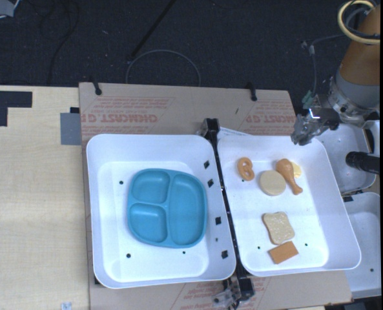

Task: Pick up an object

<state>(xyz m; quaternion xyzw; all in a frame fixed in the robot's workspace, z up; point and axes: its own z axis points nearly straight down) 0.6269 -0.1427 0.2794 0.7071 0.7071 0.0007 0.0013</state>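
Bins on the table (36,205): at your left, the shallow white bin (107,263) holds a blue three-compartment plastic plate (166,207). The right white bin (320,250) carries your candidate objects: a small orange pretzel-shaped toy (245,168), a round cream disc (273,183) touching a tan drumstick-shaped toy (287,174), a beige bread-slice toy (278,227) and, just beside it, an orange rectangular block (283,252). The end effector (305,132) hangs over that bin's far right corner, apart from every object; you cannot tell its state.
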